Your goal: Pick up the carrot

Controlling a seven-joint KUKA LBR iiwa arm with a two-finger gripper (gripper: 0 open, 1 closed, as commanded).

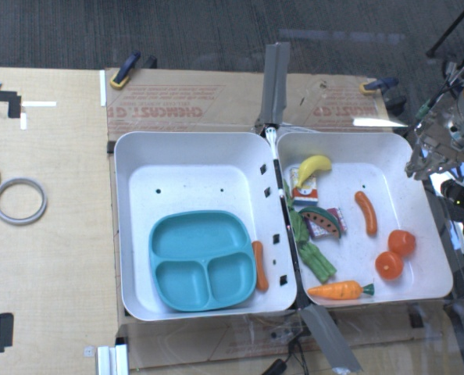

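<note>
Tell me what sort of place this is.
Most likely a robotics lab test bench, not a kitchen: two white bins clamped side by side on cardboard, plastic toy food such as the carrot and banana, and the robot's hand at the right.

Left bin (130,209): divided tray (201,260), sausage (258,266) placed beside its right edge. Right bin (419,233): carrot (340,291) laid along front wall, banana (313,166) located at rear.
</note>
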